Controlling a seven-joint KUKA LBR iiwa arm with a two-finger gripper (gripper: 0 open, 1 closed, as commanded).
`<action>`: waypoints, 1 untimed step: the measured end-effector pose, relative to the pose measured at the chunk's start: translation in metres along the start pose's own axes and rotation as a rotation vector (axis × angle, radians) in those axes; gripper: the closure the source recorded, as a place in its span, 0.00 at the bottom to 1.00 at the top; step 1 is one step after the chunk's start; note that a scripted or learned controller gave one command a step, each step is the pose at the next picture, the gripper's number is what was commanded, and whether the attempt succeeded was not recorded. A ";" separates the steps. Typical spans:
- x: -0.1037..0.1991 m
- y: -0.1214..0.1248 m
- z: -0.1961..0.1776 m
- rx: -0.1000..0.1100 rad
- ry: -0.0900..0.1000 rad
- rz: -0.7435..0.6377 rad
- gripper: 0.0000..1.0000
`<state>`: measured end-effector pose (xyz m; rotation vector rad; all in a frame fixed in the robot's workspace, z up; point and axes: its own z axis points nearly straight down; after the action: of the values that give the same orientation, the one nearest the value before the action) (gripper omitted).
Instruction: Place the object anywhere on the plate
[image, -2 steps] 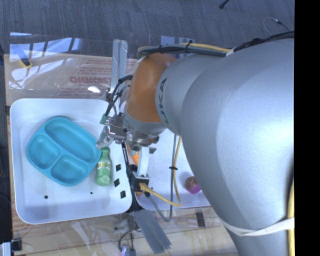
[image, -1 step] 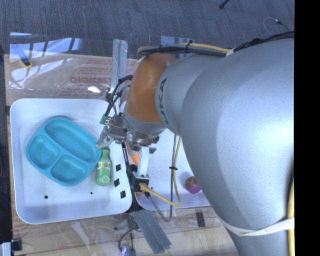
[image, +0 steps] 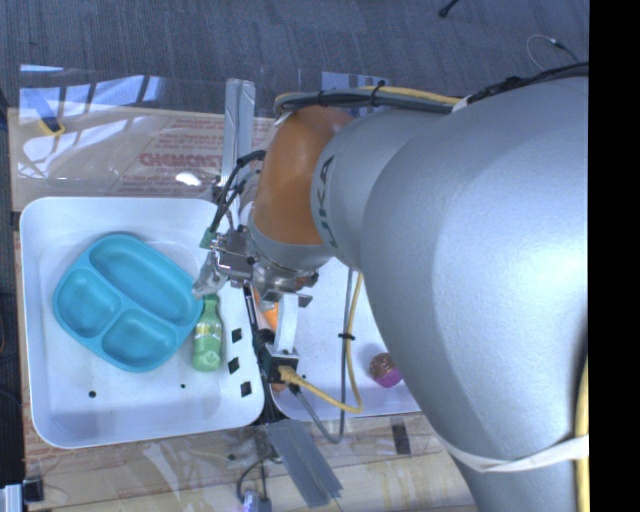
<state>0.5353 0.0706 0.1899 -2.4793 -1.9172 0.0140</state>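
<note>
A blue plate (image: 125, 300) with three compartments lies in the left bin (image: 60, 420). A small green bottle (image: 207, 342) stands or lies just off the plate's right rim, on the bin floor. My gripper (image: 212, 278) hangs right above the bottle's top end, at the plate's right edge. The wrist and cables hide how the gripper meets the bottle. The big grey arm with its orange band (image: 290, 190) reaches in from the right.
The arm covers most of the right bin (image: 330, 395). A small purple and brown object (image: 383, 370) lies there near the front. Something orange (image: 268, 318) shows beneath the wrist, at the wall between the bins. A yellow cable (image: 320, 400) hangs low.
</note>
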 end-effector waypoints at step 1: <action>0.000 0.000 0.000 0.000 0.000 0.000 0.00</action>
<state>0.5353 0.0706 0.1899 -2.4792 -1.9172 0.0140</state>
